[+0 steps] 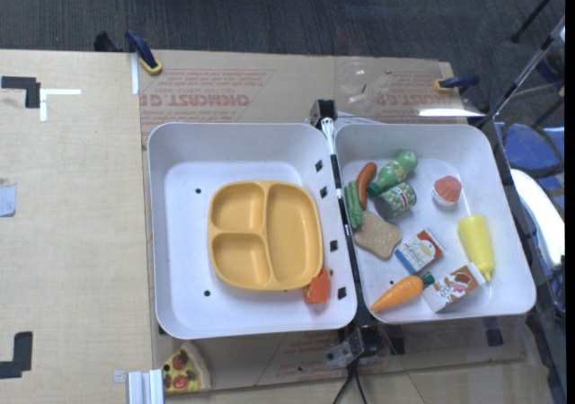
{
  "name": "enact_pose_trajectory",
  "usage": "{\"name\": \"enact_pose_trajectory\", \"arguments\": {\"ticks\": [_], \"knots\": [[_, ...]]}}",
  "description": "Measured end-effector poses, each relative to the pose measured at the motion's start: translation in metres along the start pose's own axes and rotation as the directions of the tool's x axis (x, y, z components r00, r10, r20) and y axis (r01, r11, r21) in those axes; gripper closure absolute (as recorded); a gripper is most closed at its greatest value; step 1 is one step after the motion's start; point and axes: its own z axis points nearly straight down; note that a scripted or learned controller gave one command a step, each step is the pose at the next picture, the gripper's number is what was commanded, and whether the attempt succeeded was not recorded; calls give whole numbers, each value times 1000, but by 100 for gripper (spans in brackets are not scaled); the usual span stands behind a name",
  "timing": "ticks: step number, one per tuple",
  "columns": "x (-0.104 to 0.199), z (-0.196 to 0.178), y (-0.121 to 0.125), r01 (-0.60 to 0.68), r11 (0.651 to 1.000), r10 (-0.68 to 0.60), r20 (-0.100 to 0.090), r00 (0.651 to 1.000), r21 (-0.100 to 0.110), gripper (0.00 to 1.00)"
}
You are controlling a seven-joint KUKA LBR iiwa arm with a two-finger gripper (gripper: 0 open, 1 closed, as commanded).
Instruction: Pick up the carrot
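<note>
The carrot [398, 293], orange with a small green top, lies near the front edge of the right bin [512, 241], its tip pointing front-left. A small juice carton [454, 287] sits just to its right and a snack box [420, 251] just behind it.
The right bin also holds a bread slice [376, 234], a green bottle [393, 172], a can [398, 198], a red chili [363, 181], a green pod [353, 206], a salmon-coloured piece [446, 188] and a yellow bottle [477, 245]. The left bin [180, 214] holds a yellow divided plate [266, 235] and an orange piece [316, 288]. A toy pizza slice [182, 372] lies outside.
</note>
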Motion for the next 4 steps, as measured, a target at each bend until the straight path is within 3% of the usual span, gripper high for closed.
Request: {"name": "enact_pose_trajectory", "arguments": {"ticks": [1, 2, 3, 4], "knots": [[0, 0, 0, 0, 1000, 0, 0, 1000, 0, 0], [3, 77, -2, 676, 737, -676, -5, 737, -4, 0], [1, 68, 0, 675, 737, -675, 1, 737, -4, 100], [10, -69, 3, 907, 421, -907, 3, 421, -4, 100]]}}
